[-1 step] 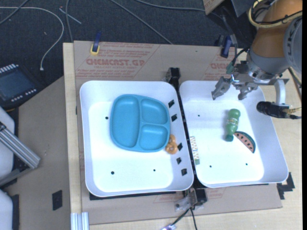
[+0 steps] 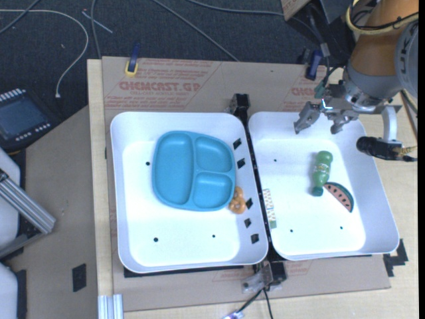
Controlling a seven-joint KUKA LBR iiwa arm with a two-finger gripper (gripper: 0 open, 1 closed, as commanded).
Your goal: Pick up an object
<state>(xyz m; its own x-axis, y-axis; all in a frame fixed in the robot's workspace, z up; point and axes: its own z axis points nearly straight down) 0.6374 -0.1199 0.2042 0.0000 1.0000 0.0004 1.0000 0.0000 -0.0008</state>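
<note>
1. Green bottle lies in the right bin, toward its right half, cap end pointing up the view; it touches nothing above it.
2. Just below and right of it rests a watermelon slice, red with a dark rind, nearly touching the bottle's lower end.
3. Near the bin's far edge the gripper hangs with fingers spread, nothing between them, well apart from the bottle.
4. Across the divider, the left bin holds a blue divided plate; a small orange object sits against the plate's lower right rim.
</note>
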